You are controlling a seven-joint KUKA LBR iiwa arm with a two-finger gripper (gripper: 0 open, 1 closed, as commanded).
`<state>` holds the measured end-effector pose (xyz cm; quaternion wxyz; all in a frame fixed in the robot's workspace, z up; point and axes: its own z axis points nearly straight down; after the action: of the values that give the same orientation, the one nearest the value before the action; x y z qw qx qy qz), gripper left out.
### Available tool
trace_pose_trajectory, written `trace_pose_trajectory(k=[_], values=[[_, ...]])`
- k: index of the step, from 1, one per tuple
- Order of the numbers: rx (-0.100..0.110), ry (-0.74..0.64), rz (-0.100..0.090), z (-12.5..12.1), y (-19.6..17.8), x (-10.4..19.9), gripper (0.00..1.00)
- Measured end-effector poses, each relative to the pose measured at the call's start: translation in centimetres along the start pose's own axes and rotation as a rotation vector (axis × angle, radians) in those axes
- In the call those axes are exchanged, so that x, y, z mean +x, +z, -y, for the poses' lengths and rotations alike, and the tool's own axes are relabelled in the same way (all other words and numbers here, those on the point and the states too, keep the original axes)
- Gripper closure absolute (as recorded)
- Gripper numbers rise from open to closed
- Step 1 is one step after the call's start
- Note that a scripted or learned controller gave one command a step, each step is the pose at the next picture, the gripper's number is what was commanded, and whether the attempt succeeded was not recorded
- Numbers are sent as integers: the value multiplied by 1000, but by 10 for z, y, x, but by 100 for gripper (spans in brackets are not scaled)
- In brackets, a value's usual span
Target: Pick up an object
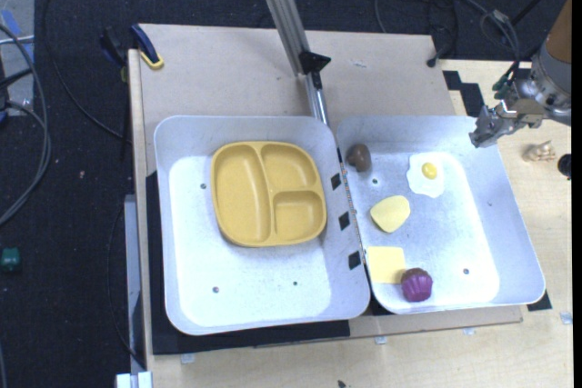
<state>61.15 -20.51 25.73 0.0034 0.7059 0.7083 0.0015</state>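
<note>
The right bin point(496, 223) holds several toy foods: a brown round piece point(358, 157) at its far left corner, a fried egg point(427, 175), a pale yellow wedge point(390, 213), a yellow square slice point(385, 264) and a purple piece point(416, 284) near the front. My gripper point(485, 132) hangs at the bin's far right corner, above its rim and to the right of the fried egg. Nothing shows between its fingers.
The left bin point(182, 286) bears a yellow three-part plate point(269, 194). A metal pole point(282, 0) slants down to the seam between the bins. A small tan object point(543, 153) lies on the bench right of the right bin.
</note>
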Motion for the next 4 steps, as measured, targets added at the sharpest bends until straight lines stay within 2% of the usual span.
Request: trace_pose_trajectory(k=[1,4], values=[[8,-3,-4,6,9,51,100],[10,-4,-4,59,41,208,100]])
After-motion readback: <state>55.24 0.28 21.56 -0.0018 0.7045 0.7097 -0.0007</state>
